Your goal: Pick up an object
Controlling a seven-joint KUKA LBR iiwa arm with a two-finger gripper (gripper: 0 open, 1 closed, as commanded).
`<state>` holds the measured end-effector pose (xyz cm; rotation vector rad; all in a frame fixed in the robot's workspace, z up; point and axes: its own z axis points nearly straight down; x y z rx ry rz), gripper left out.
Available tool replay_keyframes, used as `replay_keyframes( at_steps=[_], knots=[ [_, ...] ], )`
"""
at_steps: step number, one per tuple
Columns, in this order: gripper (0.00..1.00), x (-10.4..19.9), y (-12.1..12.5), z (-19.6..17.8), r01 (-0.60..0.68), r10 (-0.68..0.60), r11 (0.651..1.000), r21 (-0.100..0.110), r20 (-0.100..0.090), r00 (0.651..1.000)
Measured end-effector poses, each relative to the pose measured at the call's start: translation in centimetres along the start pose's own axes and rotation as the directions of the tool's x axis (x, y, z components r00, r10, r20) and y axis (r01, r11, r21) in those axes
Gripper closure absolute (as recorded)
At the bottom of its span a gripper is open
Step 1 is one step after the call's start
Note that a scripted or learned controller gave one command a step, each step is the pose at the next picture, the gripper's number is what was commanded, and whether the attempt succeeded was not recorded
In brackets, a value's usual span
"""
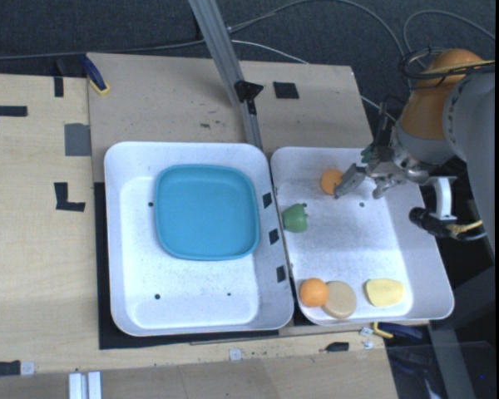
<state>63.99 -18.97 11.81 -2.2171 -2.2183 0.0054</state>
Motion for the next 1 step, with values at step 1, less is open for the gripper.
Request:
replay_keyframes(
  at_steps=[1],
  knots=[
    [1.00,-0.01,0.15,-1.38,0.001,-0.001,1.000,-0.006,0.002,1.000]
  ],
)
